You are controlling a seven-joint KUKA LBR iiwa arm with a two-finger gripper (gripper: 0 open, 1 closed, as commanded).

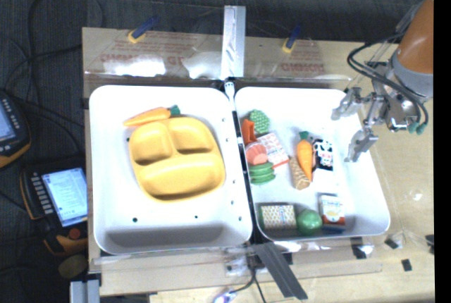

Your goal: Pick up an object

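Camera view: grey two-finger gripper is hovering over right white bin, jaws apart, empty.
Nearest target: small orange plastic carrot is lying loose, reachable.

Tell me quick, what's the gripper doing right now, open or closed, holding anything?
Gripper: open, holding nothing, over the right bin's right edge.
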